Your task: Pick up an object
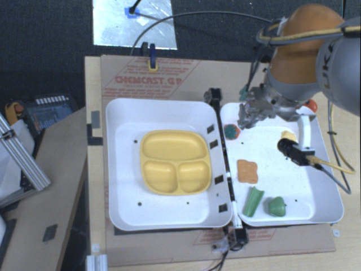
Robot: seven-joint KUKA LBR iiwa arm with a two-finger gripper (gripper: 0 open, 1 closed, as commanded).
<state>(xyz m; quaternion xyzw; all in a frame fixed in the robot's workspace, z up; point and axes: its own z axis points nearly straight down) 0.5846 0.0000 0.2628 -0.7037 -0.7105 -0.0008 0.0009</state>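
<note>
1. Tray, yellow and three-welled, sits in the left bin; stiff plastic, broad, awkward for two fingers.
2. Right bin now: a small teal-and-red piece at its far left, just below the gripper. Looks light, rounded, likely to roll; pinch across its middle.
3. Whether the gripper is released or clenched, I cannot tell; nothing seen in its grasp.
4. Nearer: a flat orange piece, a green stick, a green lump.

You see the gripper low over the right bin, at its ten o'clock corner, just beside a small ball. A yellow tray fills the left bin.
</note>
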